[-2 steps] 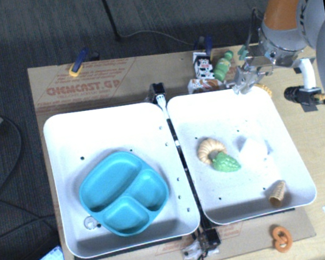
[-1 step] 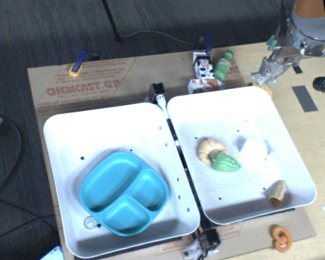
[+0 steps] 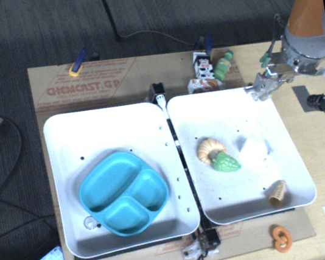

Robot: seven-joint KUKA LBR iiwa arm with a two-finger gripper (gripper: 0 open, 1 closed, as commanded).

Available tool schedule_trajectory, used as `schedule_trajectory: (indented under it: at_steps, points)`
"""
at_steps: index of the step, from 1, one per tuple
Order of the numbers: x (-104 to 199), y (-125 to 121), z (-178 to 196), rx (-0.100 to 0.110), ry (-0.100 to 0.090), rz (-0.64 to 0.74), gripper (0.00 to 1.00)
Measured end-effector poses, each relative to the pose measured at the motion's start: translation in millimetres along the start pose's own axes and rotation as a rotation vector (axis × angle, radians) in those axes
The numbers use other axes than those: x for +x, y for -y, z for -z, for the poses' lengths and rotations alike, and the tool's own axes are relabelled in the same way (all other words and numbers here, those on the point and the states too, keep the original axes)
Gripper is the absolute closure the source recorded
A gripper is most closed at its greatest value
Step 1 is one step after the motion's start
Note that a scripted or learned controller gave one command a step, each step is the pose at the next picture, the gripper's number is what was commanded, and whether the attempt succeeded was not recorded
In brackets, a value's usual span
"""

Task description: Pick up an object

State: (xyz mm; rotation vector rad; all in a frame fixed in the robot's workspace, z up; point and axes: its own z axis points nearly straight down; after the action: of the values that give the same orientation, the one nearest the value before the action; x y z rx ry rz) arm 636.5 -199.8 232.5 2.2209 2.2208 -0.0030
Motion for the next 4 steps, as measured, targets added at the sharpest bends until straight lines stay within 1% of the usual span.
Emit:
schedule_trajectory:
  at_steps: [1,2,3,4]
  points:
    - [-24,-32,13,-0.002,0.000,0.001,1.00]
    - [29,-24,6,-0.001,-0.001,0.002,1.00]
    - [-25,0,8,-0.001,0.000,-0.001,1.00]
    - [-24,28,5,0.000,0.000,0.000,1.00]
